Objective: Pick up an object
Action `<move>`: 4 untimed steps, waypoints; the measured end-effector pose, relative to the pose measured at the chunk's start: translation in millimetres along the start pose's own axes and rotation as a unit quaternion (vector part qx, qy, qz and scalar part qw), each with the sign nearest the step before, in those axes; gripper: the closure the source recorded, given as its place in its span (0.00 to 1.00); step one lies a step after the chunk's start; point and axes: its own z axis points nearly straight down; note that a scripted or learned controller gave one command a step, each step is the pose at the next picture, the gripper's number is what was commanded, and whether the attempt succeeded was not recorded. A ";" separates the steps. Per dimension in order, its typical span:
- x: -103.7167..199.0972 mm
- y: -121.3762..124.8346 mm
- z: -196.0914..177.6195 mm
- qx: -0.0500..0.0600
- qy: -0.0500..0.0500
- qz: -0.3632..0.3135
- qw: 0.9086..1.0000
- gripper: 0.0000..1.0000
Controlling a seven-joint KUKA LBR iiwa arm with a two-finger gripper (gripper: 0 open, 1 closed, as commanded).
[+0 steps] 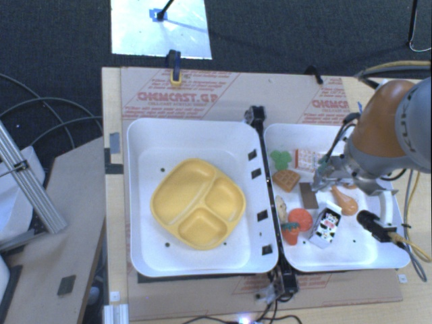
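Note:
The right bin [351, 255] holds several small toys. Among them are a green leafy piece [281, 159], a brown waffle [286, 179], a red-and-white box [307, 158], a grey-brown block [308, 196] and an orange drumstick [345, 200]. Nearer the front lie a red tomato [300, 217] and a black-and-white spotted carton [327, 226]. My gripper [324, 177] hangs low over the middle of this bin, between the red-and-white box and the drumstick, just right of the block. Nothing is visibly held.
In the left bin [142, 147] lies a yellow divided plate [197, 202]. A black divider with clips [264, 187] runs between the two bins. The arm's grey and orange body [388, 127] covers the right bin's far right corner.

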 end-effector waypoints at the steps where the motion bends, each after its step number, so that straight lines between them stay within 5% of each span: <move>1: 0.1 -0.2 0.5 0.000 0.000 0.000 1.000 0.00; 2: 0.2 1.1 -10.4 -0.001 0.000 0.000 1.000 1.00; 3: 0.2 0.9 -9.9 -0.001 0.000 0.000 1.000 0.00; 4: 0.4 2.1 -20.8 -0.003 0.001 0.000 1.000 1.00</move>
